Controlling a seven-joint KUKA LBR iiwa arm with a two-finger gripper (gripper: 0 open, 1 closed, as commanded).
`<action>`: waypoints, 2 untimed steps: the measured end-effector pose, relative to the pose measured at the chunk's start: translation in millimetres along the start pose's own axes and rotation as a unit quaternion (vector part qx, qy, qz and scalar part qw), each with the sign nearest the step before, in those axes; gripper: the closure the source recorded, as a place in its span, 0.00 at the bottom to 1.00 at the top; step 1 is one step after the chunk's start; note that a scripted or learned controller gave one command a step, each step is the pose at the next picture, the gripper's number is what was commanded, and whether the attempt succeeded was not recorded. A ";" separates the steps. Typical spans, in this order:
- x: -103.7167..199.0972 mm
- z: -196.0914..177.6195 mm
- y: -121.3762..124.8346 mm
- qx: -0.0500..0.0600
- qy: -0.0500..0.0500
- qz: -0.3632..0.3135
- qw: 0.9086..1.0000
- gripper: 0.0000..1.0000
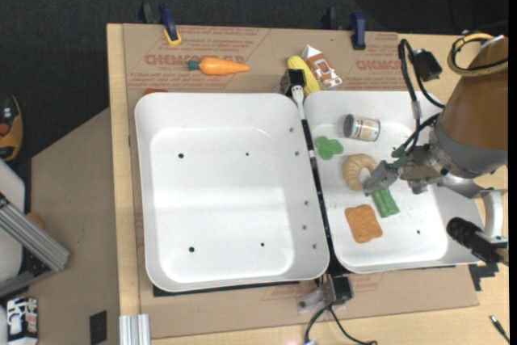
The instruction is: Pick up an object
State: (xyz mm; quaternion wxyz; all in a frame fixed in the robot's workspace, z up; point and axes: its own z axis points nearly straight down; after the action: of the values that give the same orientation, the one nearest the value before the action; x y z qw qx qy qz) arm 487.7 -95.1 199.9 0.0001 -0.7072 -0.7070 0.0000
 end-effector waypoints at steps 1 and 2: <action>43.0 16.1 54.5 -0.002 0.000 -0.003 1.000 0.00; -11.8 104.4 12.1 0.003 0.000 0.003 1.000 0.00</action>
State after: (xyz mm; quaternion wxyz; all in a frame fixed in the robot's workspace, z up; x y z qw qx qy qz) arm 499.8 -106.9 95.5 0.0021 -0.7093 -0.7049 0.0025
